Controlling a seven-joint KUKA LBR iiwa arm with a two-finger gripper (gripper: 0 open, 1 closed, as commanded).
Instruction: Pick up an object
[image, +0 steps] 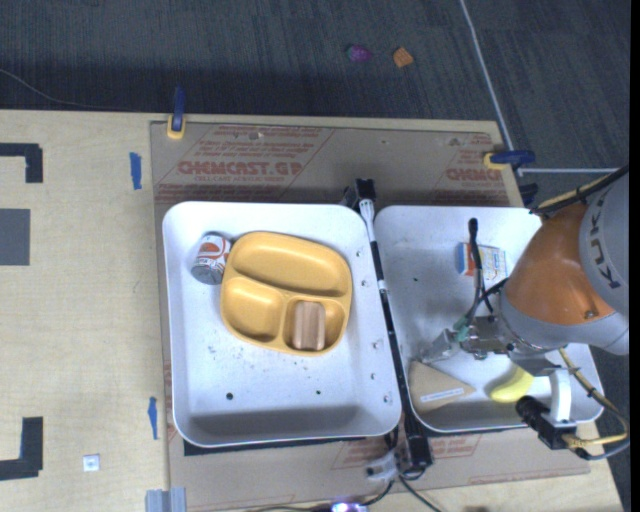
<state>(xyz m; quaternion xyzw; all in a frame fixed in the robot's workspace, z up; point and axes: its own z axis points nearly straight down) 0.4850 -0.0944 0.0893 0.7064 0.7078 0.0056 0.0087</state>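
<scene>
My gripper (443, 350) hangs low in the right bin (420, 240), near its front left part, with the grey and orange arm coming in from the right. Just below it lies a flat tan card-like piece (438, 386). A small yellow object (511, 386) lies to the right of that piece, partly under the wrist. A blue, orange and white packet (482, 262) rests near the bin's back. I see nothing held in the gripper.
The left bin (200, 390) holds a yellow divided tray (283, 290) with a brown block (307, 326) in one compartment, and a small can (209, 258) at its back left corner. A black cable and clips run along the seam between the bins.
</scene>
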